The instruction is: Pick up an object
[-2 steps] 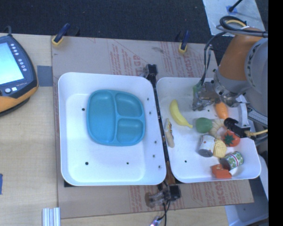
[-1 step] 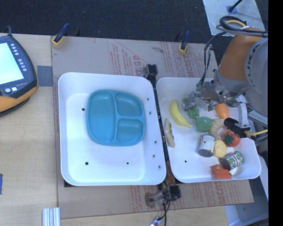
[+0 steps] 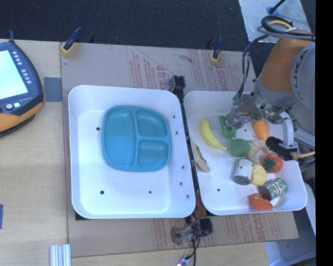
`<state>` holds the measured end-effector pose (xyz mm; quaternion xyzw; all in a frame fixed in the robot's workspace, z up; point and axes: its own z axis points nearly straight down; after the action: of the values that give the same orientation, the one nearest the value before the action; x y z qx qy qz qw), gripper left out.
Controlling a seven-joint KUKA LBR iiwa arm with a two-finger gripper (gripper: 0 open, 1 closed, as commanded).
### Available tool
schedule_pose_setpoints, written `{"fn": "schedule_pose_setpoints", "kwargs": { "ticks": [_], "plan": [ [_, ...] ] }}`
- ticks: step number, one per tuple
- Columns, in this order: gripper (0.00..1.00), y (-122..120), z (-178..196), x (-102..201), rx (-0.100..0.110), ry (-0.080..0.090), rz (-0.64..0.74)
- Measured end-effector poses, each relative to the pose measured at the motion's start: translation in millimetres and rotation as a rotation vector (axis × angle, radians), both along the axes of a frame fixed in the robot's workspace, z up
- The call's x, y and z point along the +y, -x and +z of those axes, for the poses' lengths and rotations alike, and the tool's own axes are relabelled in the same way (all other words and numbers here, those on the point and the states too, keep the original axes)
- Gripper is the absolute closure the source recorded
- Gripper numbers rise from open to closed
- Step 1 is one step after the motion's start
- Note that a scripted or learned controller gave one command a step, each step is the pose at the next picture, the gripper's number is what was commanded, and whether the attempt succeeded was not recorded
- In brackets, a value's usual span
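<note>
Clutter in the right bin (image 3: 211, 201) could deflect the gripper (image 3: 233, 121) off the banana (image 3: 210, 134); whether it's open, I can't tell

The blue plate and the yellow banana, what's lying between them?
In the camera view, between blue plate and banana lie bare bin floor and the two bins' adjoining rims.

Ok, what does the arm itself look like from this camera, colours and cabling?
The grey arm has a rounded orange band above the wrist. Black cables loop beside it and run down to the hand, a dark metallic assembly with small fittings. No markings are legible.
</note>
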<state>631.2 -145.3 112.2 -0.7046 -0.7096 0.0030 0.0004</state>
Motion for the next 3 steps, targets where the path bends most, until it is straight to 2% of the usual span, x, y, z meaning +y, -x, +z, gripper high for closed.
{"fn": "schedule_pose_setpoints", "kwargs": {
  "ticks": [1,2,3],
  "plan": [
    [0.00,0.1,-0.1,0.0,0.000,0.000,0.000],
    [1.00,-0.4,10.2,-1.0,-0.003,0.002,-0.001],
    [0.00,-0.3,10.1,-1.0,-0.003,0.002,-0.001]
  ]
}}
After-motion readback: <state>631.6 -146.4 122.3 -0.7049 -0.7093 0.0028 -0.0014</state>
